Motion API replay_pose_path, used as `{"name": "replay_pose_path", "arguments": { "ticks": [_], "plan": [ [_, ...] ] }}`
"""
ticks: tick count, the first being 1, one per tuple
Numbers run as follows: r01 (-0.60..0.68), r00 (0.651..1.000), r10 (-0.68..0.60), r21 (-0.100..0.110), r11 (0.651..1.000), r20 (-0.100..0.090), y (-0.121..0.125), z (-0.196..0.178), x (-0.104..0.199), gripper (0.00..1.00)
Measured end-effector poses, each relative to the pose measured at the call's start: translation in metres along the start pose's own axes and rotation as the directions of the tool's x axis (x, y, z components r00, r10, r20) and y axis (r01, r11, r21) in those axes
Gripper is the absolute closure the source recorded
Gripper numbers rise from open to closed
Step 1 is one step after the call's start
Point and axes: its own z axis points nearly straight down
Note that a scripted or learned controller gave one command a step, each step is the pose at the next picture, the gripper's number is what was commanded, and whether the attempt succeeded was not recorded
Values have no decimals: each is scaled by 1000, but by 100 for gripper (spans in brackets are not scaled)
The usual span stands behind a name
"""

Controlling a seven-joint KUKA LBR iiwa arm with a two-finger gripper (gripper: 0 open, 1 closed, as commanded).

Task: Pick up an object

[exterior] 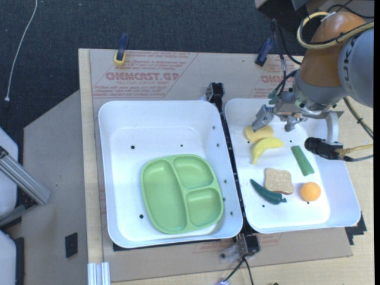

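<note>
My gripper hangs over the far part of the right bin, its two fingers spread apart and nothing between them. Just below its left finger lies a pale yellow piece, with a yellow banana next to it. Nearer the front are a slice of bread, a dark green pepper, an orange and a green stick-shaped vegetable.
The left bin holds a green divided plate. A black clamp sits at the far end of the rim between the bins. The arm's orange band rises at the upper right.
</note>
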Motion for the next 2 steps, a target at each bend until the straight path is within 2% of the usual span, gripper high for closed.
{"name": "replay_pose_path", "arguments": {
  "ticks": [1, 2],
  "plan": [
    [0, 1000, 0, -3, 1000, 1, -5, 62, -1, 0],
    [-1, 1000, 1, -8, 1000, 1, -3, 48, -1, 100]
  ]
}}
